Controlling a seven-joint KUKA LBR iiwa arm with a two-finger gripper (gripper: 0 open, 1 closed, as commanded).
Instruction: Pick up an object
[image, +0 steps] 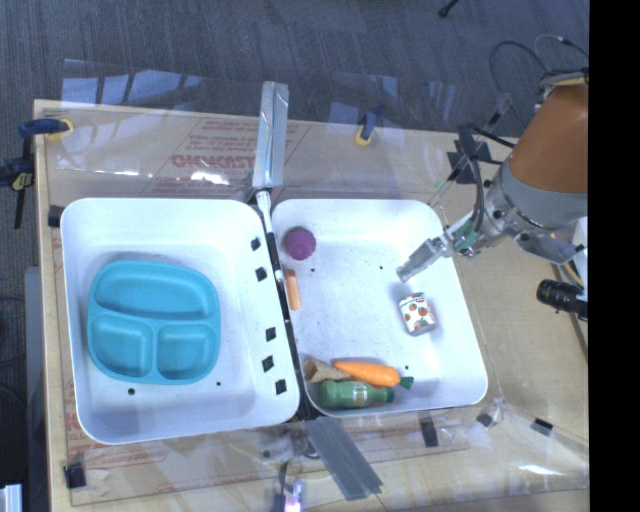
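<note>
Small printed carton (418, 313) looks like the likeliest pick to me, lying in the right bin (450, 235) just below the jaws (410, 267), which hover above the bin floor. Can't tell if they're spread or pressed together, too small at this angle.

What could go wrong: the carton lies tilted, so an off-centre close could just nudge it aside.

Count: two bins, one blue divided tray (153, 321) in the left bin (75, 225), one purple ball (299, 241), one carrot (366, 373), one green bottle (355, 394), one small orange stick (292, 290).
</note>
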